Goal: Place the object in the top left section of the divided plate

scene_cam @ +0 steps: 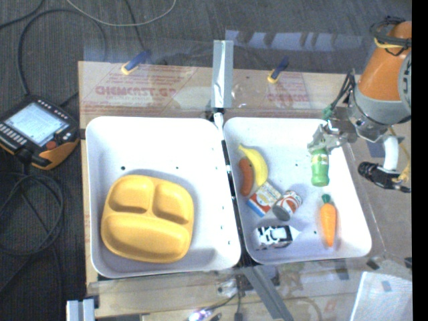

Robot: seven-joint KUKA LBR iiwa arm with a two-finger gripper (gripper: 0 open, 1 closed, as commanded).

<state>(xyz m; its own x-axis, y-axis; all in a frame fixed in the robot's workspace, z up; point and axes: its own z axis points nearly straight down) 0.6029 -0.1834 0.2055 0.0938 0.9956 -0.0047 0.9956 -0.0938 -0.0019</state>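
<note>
Claw point(326, 138) hangs over the far right part of the right bin point(361, 246), with a green bottle point(320, 168) directly under it; the bottle's top meets the fingers, but whether they clamp it cannot be told from this slanted look, nor how wide they stand. The arm point(384, 79) comes in from the far right corner, its orange band above a grey wrist that bends down and left toward the bin.

Near the bottle lies a carrot point(327, 223), close to the right wall. A banana point(257, 162) and a sausage point(247, 176) lie side by side at the bin's left, with a small carton point(265, 198), a can point(288, 204) and a black-and-white box point(275, 235) nearer.

In the left bin point(100, 129) sits the yellow plate point(148, 217), its two small sections on the far side, one large on the near side. Both bins rest on the worktop point(160, 89).
</note>
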